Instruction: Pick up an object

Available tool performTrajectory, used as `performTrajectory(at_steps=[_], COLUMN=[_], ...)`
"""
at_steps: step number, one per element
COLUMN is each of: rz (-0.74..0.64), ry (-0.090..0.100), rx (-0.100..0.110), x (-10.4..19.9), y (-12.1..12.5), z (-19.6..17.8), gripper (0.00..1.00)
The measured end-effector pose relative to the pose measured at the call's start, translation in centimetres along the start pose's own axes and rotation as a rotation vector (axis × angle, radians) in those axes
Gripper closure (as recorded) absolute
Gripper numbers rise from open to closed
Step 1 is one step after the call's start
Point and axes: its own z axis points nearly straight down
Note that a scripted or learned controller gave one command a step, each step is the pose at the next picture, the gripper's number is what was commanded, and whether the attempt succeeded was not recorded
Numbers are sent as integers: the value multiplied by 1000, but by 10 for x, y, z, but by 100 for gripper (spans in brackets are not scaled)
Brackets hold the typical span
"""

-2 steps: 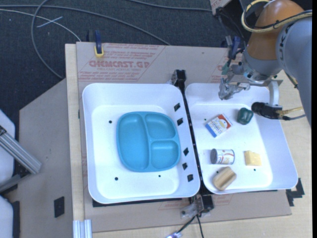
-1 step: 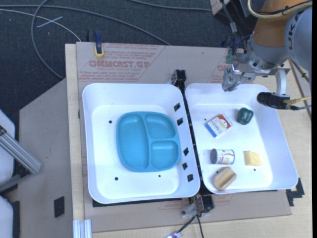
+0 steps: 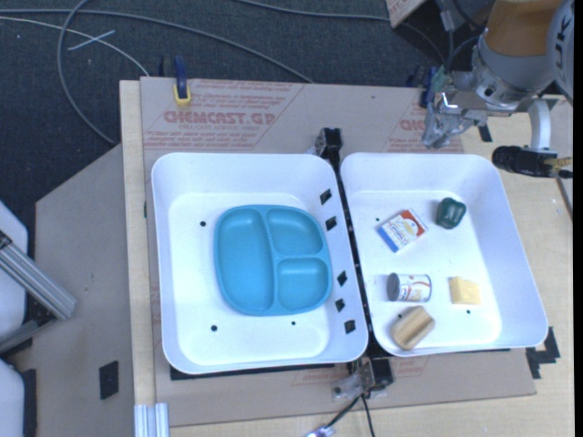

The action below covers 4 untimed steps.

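Wooden block (image 3: 412, 327) far from tool (image 3: 441, 133)

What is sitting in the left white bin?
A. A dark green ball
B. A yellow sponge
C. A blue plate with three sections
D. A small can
C: the blue plate lies by itself in the left bin, while the can, the dark green object and the yellow piece all lie in the right bin.
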Motion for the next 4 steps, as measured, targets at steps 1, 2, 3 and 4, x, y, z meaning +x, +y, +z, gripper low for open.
performTrajectory(at_steps=[1, 2, 3, 4], rz=[-3, -1, -2, -4], ry=[3, 2, 3, 3], rx=[10, 11, 11, 10], x=[51, 91, 130, 181], y=[-15, -46, -71, -90], z=[13, 24, 32, 23], gripper=[100, 100, 100, 100])
